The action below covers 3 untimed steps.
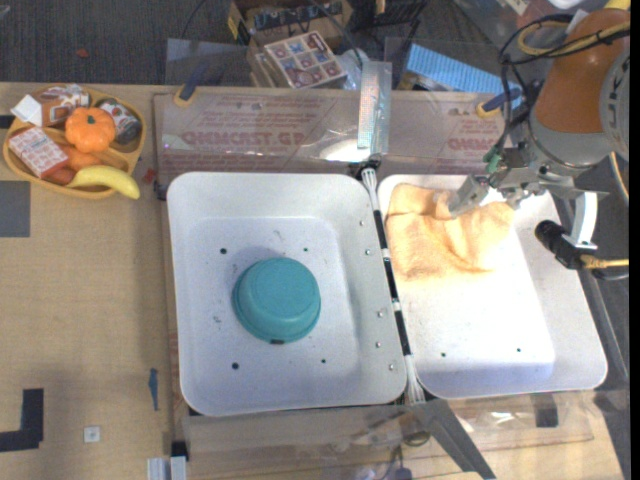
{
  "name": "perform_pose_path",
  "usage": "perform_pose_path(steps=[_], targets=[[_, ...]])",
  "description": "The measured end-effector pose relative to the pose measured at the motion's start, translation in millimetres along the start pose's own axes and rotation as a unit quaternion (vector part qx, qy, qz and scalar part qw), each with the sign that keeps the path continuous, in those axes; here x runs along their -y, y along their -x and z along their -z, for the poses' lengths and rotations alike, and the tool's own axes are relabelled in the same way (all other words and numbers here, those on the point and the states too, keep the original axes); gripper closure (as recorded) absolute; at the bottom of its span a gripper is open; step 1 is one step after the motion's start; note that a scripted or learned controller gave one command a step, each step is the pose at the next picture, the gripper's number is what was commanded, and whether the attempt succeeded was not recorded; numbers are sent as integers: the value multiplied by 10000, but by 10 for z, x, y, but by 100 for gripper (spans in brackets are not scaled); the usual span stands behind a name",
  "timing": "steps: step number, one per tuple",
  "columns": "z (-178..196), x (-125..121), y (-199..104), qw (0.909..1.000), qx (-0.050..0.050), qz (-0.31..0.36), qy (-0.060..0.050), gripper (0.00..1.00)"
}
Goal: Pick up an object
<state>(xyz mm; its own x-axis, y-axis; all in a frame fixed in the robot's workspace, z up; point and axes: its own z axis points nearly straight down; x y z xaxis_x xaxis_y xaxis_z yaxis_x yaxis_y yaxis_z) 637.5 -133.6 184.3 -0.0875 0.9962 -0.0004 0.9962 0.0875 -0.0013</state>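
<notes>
A crumpled yellow cloth [445,236] lies in the far part of the right bin [520,348]. A teal bowl [278,299] sits upside down in the middle of the left bin [200,268]. My gripper [478,194] hangs over the cloth's far right corner, at the back of the right bin, with its tip close to or touching the fabric. The arm comes in from the upper right.
A yellow dish [70,143] with a banana, a small orange pumpkin and packets stands on the bench at far left. Clear plastic guards [270,133] run along the back of both bins. Boxes and cables lie beyond them.
</notes>
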Motion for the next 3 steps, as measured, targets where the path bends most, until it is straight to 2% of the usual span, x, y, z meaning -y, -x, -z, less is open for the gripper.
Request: perform_pose_path(steps=[1,2,3], targets=[[-898,-116,-138,9956,6,939,23,0],[-803,-129,-141,9955,10,946,35,100],[-1,-360,-649,9940,5,1097,12,100]])
